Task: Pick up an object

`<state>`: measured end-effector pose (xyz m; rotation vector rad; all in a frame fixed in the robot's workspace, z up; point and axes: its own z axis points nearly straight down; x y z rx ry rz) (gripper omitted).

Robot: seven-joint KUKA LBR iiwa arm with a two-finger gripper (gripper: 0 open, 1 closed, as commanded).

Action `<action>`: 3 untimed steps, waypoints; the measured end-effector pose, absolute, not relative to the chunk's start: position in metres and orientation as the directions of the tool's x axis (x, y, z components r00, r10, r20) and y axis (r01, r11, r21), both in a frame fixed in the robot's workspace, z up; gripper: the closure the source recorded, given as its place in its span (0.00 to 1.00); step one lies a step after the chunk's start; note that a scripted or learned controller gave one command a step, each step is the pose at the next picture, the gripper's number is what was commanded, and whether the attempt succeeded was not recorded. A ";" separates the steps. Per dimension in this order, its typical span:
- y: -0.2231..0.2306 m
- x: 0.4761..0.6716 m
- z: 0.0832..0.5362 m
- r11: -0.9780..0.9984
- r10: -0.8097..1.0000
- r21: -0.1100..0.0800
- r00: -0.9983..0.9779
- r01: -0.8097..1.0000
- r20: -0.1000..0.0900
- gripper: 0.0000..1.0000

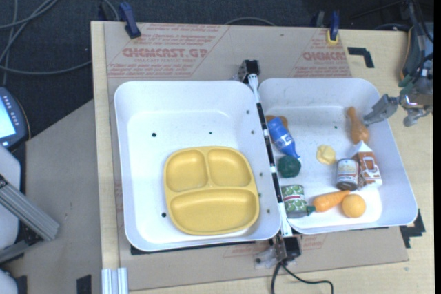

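I see my tool [394, 109] at the right white bin's [313, 89] edge, beside a tan drumstick-shaped toy [355, 124]; open or closed, I can't tell.

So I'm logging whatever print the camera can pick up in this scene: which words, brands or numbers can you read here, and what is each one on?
"CHEMCAST GP", red print on the brown paper sheet behind the left bin.
"CHEMCAST", the same red print, partly cut off, behind the right bin.
Small red lines under both: too small to read.
Labels on the can, the carton and the green-labelled can: blurred, not readable.
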<state>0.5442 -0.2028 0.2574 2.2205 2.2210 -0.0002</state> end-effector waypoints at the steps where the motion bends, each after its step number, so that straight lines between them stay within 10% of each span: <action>1: -0.224 0.606 0.164 0.003 1.000 -0.001 -0.003 1.000 -0.002 0.00; 2: -0.217 0.605 0.081 0.005 1.000 -0.005 -0.005 1.000 0.013 0.00; 3: -0.221 0.605 0.095 0.004 1.000 0.001 -0.004 1.000 0.002 1.00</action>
